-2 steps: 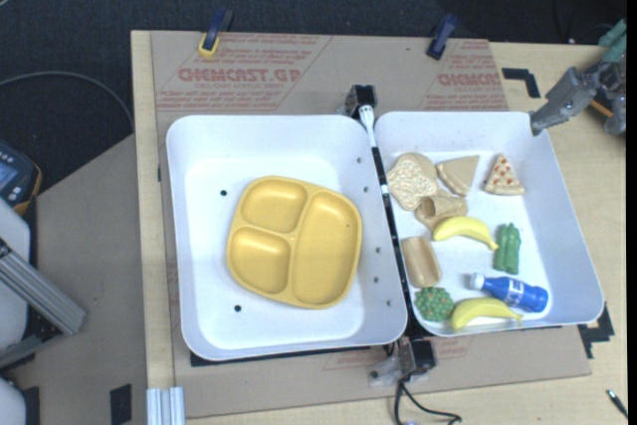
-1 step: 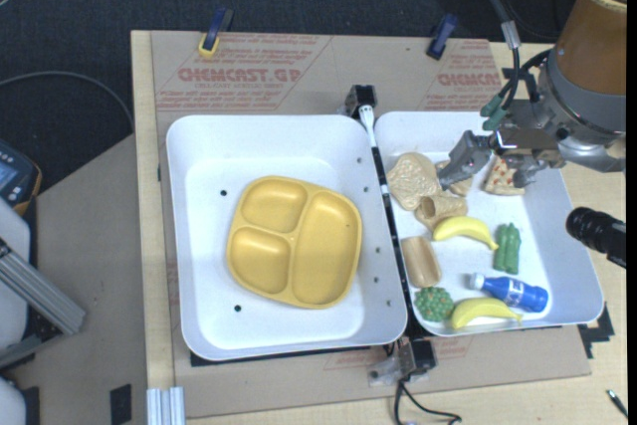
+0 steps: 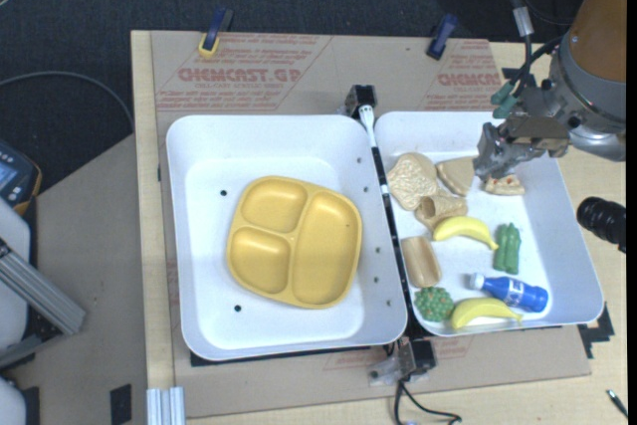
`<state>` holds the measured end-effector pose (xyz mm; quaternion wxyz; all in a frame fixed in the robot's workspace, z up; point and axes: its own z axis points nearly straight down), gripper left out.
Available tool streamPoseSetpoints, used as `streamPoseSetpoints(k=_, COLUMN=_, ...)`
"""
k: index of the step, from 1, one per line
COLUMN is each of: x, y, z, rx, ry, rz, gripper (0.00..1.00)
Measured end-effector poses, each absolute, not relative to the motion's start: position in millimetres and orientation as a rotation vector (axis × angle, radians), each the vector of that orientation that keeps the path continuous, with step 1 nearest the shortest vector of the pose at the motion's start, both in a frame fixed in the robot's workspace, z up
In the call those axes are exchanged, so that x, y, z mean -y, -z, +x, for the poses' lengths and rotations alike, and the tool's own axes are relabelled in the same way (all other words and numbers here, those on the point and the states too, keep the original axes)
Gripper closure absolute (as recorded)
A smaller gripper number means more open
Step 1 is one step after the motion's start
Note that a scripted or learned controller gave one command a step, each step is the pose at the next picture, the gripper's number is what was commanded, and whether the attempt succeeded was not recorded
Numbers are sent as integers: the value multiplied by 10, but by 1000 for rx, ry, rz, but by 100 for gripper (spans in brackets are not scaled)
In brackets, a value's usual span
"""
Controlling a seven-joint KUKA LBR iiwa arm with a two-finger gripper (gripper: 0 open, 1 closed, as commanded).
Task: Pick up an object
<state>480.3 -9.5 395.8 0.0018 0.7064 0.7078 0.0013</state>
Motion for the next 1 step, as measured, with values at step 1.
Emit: streamPoseSetpoints(k=1, x=-458, y=-4150, z=4797, rx=-2227, ry=-8, rz=2213, gripper=100)
